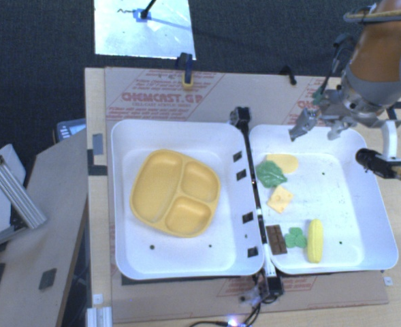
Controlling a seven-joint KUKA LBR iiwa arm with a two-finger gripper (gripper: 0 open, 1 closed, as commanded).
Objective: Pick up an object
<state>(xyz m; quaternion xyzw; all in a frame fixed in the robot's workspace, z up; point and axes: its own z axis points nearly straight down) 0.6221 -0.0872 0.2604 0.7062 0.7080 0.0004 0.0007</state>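
Objects to pick from sit loose in the right bin (374,203), but first the left bin (125,244), where a yellow divided plate (175,193) lies flat. Across the divider, a green leafy piece (270,175) overlaps a pale yellow slice (285,162), a cheese wedge (280,199) just below, then a brown bar (276,239), a small green piece (295,237) and a corn cob (314,240) touching it. Above the far rim hangs the gripper (319,124), fingers spread open, holding nothing, likely poised to drop.
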